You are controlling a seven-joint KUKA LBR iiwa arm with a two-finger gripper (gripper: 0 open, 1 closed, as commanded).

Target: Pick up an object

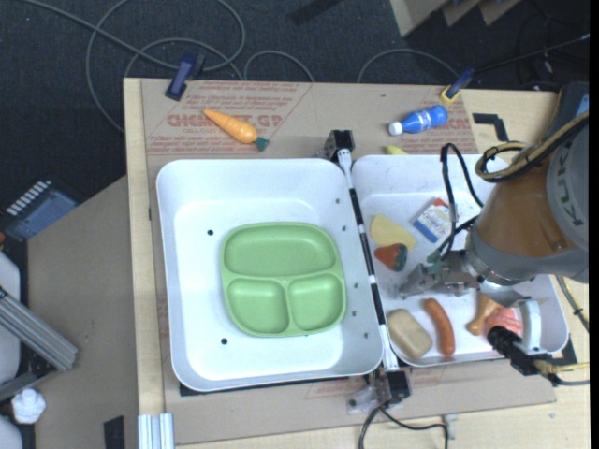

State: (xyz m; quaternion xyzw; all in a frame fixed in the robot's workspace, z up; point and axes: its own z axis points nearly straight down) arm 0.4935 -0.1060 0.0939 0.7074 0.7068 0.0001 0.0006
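Note:
The right bin (374,171) holds several small toys: a yellow wedge (387,229), a red and green strawberry (393,256), a small white, blue and red box (432,221), a red sausage (440,325), a beige lump (409,334) and an orange and pink piece (493,317). My gripper (426,279) hangs low in the middle of this bin, just right of the strawberry and above the sausage. Nothing is visibly held in it. The arm's body hides the bin's right side.
The left bin (187,204) holds a green divided plate (281,277). Behind the bins on the board lie a toy carrot (234,125), a blue bottle (419,120) and a blue clip (182,76). A black clamp (341,143) sits between the bins.

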